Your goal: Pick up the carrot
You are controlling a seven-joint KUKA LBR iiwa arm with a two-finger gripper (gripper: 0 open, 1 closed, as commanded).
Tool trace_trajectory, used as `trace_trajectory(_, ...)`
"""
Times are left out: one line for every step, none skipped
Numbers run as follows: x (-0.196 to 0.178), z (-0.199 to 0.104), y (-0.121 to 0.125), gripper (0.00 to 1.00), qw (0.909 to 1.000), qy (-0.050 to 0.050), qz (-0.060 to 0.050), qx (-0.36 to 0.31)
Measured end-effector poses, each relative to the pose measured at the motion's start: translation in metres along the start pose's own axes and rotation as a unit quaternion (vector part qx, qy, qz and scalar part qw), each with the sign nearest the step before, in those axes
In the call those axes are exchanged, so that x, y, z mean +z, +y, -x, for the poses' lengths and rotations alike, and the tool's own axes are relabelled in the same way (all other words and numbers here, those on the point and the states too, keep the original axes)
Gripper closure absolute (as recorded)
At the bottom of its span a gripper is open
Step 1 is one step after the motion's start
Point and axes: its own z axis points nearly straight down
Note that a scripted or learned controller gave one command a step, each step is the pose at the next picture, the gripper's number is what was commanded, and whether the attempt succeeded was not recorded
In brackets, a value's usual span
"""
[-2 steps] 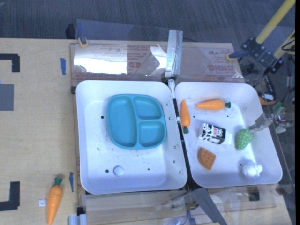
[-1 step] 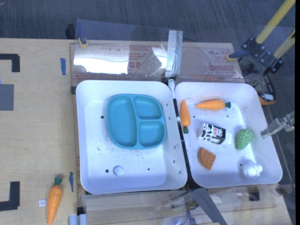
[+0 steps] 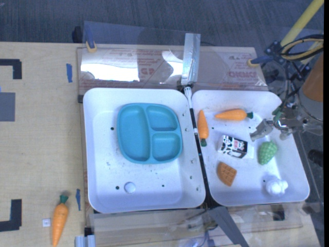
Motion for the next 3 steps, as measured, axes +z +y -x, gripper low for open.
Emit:
trace_trajectory(-0.002,0.002,0.0,0.0,1.0,-0.001,0.002,0.001)
trace_trajectory(0.02,-0.025,0.086,0.0,1.0,-0.001,0.002,-0.005)
trace_trajectory(0.091,-0.042,0.13,0.0,1.0,-0.001,0.0,0.007)
